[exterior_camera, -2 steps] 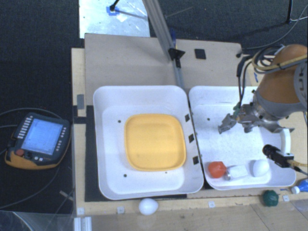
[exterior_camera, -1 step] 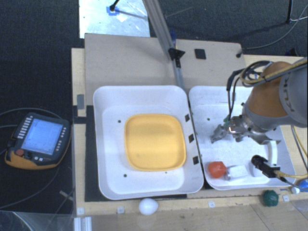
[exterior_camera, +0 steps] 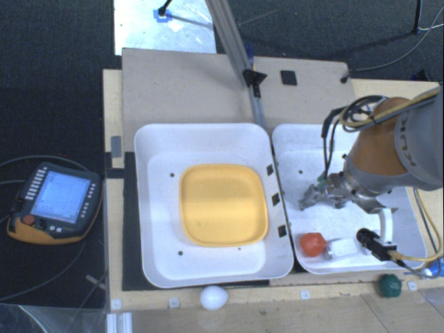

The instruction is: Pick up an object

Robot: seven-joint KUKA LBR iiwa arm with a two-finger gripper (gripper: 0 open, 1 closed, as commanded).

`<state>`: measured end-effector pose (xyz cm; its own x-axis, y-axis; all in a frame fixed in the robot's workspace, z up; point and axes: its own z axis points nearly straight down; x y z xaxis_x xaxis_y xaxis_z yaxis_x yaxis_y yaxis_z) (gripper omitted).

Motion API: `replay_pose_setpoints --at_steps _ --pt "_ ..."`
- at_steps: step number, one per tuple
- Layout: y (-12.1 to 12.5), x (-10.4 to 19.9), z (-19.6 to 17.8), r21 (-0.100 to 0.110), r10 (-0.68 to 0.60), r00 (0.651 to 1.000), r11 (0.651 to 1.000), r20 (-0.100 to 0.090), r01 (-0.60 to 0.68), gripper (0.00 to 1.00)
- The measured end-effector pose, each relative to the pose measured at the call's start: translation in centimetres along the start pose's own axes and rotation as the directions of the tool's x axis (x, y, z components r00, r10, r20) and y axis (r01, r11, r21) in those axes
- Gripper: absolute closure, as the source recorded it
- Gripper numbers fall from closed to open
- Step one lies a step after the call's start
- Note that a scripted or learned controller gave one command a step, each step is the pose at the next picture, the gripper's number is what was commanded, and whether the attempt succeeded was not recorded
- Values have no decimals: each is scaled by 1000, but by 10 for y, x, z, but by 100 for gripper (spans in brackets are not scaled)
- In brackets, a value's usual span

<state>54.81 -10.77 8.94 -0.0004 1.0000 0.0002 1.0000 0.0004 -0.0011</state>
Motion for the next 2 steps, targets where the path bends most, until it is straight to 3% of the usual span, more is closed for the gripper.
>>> replay_pose_setpoints --at_steps 1,2 --pt "1 0 -12 -3 0 1000 1000 0 0 100" --pt "3 10 -61 -5 -1 1000 1000 0 1 100"
